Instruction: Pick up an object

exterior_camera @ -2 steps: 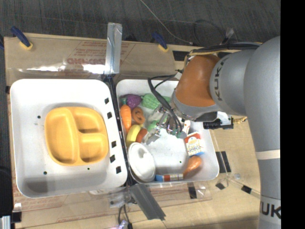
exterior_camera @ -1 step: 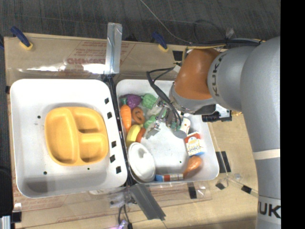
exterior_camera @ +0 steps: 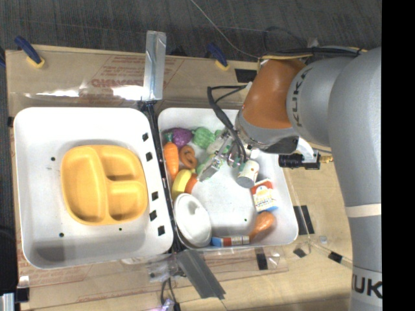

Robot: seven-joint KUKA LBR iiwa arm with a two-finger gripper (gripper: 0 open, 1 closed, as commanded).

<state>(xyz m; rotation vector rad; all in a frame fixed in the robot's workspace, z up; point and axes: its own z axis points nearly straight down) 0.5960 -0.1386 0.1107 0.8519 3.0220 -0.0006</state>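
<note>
My gripper [exterior_camera: 211, 166] hangs low in the right bin [exterior_camera: 285, 229], near its upper middle. It points down and to the left, with its tip just right of a yellow piece [exterior_camera: 181, 181] and a small orange-red piece [exterior_camera: 192, 184]. A brown ring-shaped toy [exterior_camera: 188, 155] and an orange carrot [exterior_camera: 170, 159] lie just to its left. Behind it are a purple toy [exterior_camera: 180, 137] and a green toy [exterior_camera: 203, 137]. A small white cup [exterior_camera: 248, 172] lies close on its right. I see nothing between the gripper's tips.
The right bin also holds a white bowl [exterior_camera: 192, 218], a red-labelled bottle [exterior_camera: 263, 196], a brown toy [exterior_camera: 262, 223] and a marker [exterior_camera: 230, 240] by the front wall. A yellow divided plate [exterior_camera: 104, 182] lies in the left bin [exterior_camera: 32, 238]. The arm covers the right bin's upper right.
</note>
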